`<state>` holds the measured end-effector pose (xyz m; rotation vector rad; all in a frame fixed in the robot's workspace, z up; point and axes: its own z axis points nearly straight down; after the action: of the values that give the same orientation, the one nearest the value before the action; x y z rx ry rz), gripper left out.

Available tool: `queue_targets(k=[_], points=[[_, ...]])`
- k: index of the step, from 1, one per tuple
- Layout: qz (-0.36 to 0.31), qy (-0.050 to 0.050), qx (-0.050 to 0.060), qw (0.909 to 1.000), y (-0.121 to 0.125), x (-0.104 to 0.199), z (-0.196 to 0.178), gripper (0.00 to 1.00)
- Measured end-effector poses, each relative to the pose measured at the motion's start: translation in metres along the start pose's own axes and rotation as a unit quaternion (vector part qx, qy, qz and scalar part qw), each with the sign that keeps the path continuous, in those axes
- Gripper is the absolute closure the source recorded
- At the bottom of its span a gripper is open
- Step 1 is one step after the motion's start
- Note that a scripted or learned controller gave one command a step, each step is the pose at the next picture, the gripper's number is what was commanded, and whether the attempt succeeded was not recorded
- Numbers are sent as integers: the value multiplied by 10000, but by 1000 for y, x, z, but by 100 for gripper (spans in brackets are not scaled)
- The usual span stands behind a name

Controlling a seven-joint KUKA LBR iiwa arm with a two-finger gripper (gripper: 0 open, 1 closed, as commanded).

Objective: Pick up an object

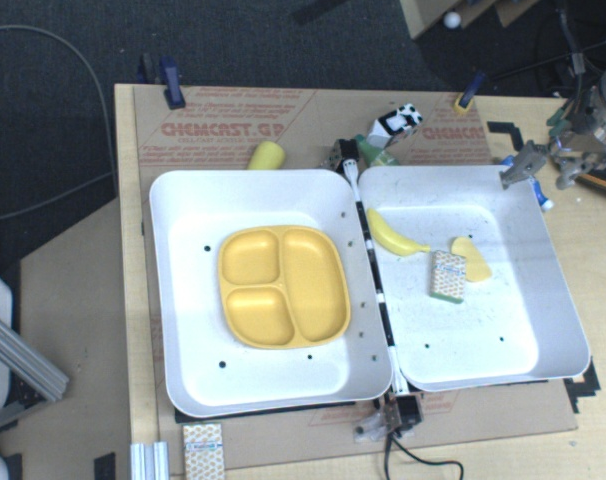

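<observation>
A dark carpeted floor surrounds a pale wooden bench topped with a brown printed cardboard sheet, held at its far edge by two blue clamps, with a thin cable looping over the carpet at left. Two shallow white bins sit side by side on the sheet, their inner rims touching: the left bin carries a yellow three-compartment plate lying flat near its middle, while the right bin holds the pickable items clustered in its upper-middle area, namely a yellow banana close to the dividing rim, a pale yellow wedge, and a small speckled sponge block lying just beside and partly against that wedge. Beyond the bins' far edge, a small yellow cylinder rests on the cardboard, and a black-and-white toy sits above the junction of the two bins. A small patterned packet lies on the bench near the front edge. At the upper right the arm's gripper hovers over the far right corner of the right bin, well apart from the banana, wedge and sponge block; whether it is spread or closed cannot be told, and nothing is seen held in it.
</observation>
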<state>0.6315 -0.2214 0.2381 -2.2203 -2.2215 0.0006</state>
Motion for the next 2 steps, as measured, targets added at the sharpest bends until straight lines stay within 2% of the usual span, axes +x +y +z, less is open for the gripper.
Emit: queue_targets(k=[1,2], points=[[-4,4,10,10000,-17,31,137,0],[-4,5,-2,10000,-50,80,153,0]])
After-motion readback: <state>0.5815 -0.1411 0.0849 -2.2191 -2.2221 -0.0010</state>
